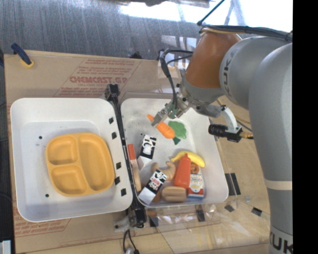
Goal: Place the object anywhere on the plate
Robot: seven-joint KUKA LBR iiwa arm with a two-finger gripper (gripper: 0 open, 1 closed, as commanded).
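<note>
Robot arm reaching for a toy carrot.
Gripper (163, 117), jaws apart, holds nothing beside carrot (165, 130); next: grasp, carry to yellow plate (79, 162).

Bright daylight is pouring in from the window strip (164, 7) above the gripper (166, 115), blowing out to white there. Soft glare is lying on the right bin (211, 144) below it, shadows are staying faint, and the frame is looking slightly soft and grainy throughout.
</note>
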